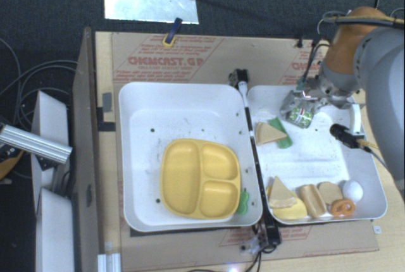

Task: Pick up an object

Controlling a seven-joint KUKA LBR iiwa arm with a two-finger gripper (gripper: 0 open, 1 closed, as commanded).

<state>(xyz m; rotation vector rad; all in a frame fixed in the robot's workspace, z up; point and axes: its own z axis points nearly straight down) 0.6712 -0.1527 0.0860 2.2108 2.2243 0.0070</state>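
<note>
From the camera view above the table, the gripper (301,111) hangs low in the upper part of the right bin (316,157), near its back wall, and whether its jaws are wide or narrow cannot be told: the tool's end is a blur of metal with a greenish glint. The nearest candidate lies just below and to the left of it in the picture: a tan wedge-shaped toy sandwich piece (269,133) hard by the divider between the bins, with a small green piece (281,136) touching its right edge. The wedge's long axis runs roughly across the picture, its point toward the divider. So the coming move looks like a short shift down-left before any descent. The arm (370,55) reaches in from the right, its orange band (345,43) above the wrist, the tool pointing downward into the bin. Farther off, along the near edge of the same bin, sit more toy foods: another wedge, bread-like pieces, a white egg (352,189) and a small pretzel (342,207). The left bin (183,106) holds a yellow divided plate (200,177).
</note>
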